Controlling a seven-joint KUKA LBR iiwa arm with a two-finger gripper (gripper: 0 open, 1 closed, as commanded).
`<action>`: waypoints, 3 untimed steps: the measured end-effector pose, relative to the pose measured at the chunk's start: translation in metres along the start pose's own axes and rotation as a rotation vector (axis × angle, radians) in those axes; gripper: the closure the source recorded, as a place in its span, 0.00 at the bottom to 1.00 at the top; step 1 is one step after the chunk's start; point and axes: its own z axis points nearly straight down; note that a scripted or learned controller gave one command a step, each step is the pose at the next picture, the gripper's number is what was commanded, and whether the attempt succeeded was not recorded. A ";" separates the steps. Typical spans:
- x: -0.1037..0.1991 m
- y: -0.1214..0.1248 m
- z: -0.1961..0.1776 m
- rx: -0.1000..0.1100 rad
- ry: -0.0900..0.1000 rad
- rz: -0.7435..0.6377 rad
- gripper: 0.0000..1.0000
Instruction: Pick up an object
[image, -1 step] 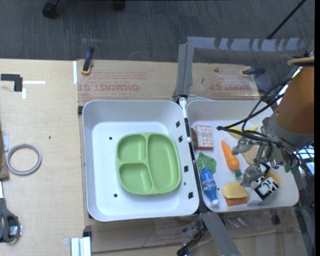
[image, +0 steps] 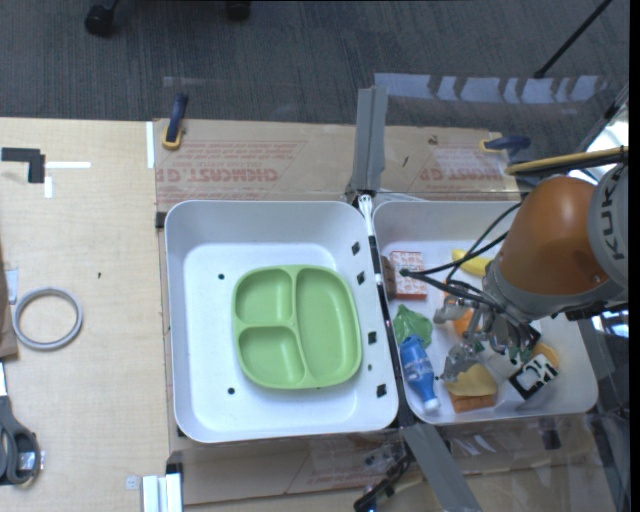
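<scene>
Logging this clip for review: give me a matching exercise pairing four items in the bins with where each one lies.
Things:
1. green divided plate
2. blue bottle
3. black-and-white cube
4. red-and-white box

Places:
A. right bin, back, near the divider
B. right bin, front right, beside the gripper
C. left bin, middle
D. right bin, front left, along the divider

Pairs: 1-C, 2-D, 3-B, 4-A
</scene>
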 end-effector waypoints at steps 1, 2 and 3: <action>-0.079 -0.009 -0.001 0.000 -0.001 -0.080 0.00; -0.081 -0.007 -0.011 0.001 -0.006 -0.083 1.00; -0.018 0.017 -0.159 0.000 -0.002 -0.034 1.00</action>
